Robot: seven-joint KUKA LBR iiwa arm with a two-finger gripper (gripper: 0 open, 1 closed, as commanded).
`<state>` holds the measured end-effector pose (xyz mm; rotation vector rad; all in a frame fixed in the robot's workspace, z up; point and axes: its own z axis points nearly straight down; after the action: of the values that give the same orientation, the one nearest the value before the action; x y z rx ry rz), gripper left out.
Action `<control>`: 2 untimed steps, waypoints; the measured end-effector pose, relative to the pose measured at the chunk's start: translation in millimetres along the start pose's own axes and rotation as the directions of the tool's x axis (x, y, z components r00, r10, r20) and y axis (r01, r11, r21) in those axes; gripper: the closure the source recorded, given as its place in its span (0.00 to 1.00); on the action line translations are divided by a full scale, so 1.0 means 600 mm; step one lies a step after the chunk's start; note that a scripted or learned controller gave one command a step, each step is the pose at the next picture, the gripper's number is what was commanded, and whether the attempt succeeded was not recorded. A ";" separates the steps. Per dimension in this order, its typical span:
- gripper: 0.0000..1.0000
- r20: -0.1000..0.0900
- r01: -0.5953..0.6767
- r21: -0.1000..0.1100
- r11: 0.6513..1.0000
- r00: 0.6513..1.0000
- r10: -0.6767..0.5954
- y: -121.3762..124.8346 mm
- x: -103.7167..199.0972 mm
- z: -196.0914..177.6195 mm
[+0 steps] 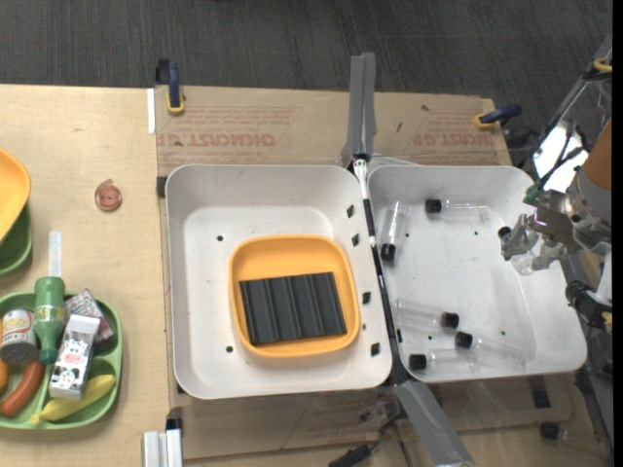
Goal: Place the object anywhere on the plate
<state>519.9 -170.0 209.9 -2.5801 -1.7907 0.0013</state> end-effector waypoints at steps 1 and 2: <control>1.00 0.002 0.162 0.000 0.987 0.987 -0.162 0.122 -0.026 -0.007; 1.00 0.002 0.255 0.000 0.967 0.967 -0.255 0.218 0.027 -0.163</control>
<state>648.3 -200.9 307.4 -2.3292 -2.1089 0.0038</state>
